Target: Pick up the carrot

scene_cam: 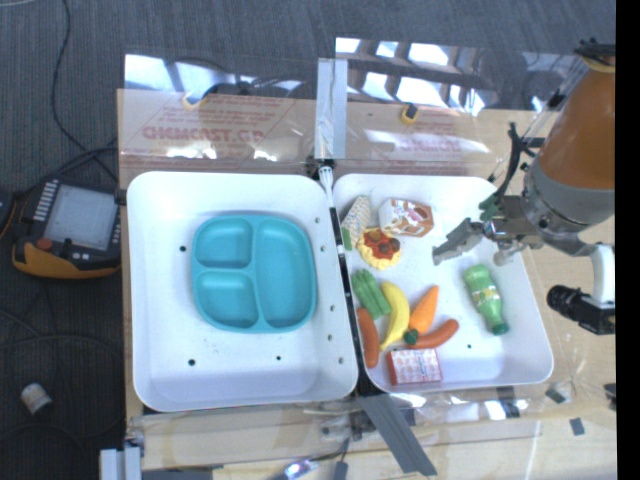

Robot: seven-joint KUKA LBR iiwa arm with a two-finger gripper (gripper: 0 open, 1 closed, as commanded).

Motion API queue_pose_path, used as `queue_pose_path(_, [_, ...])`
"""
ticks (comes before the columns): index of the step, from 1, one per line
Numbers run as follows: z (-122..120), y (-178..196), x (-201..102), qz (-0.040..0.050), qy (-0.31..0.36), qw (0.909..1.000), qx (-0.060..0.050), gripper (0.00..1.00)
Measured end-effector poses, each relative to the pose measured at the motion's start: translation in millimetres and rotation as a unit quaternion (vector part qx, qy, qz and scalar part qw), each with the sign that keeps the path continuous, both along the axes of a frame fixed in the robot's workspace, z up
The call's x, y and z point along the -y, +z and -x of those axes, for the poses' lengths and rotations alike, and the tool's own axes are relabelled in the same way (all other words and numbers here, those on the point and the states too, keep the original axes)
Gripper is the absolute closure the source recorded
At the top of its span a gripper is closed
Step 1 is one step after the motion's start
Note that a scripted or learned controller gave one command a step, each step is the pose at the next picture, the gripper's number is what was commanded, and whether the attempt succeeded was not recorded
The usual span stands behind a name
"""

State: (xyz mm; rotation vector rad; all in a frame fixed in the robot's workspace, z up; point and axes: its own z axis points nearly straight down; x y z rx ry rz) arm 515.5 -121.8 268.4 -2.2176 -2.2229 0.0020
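Carrot (pixel 425 309) lies untouched in the right bin (pixel 530 358), just right of the banana (pixel 396 313), while my gripper (pixel 452 245) hovers spread and empty above it, so the approach is on: I must descend and close.

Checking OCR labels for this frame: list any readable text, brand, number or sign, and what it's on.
Nothing reads for certain.
Clear sheet behind the left bin: faint red lettering, too washed out to read.
Red box in the right bin: print too small.
Green bottle: label too small.
Round packet: blurred.
Pendant on the floor: screen unreadable.
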Motion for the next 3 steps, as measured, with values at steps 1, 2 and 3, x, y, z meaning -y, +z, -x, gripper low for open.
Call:
queue_pose_path(1, [-13, -128, 30, -0.0005, -0.002, 1.0000, -0.001, 0.00])
queue_pose_path(2, [-21, -178, 38, -0.0025, -0.026, 0.9997, 0.005, 0.00])
queue_pose_path(3, [-22, -168, 38, -0.0015, -0.026, 0.9997, 0.006, 1.00])
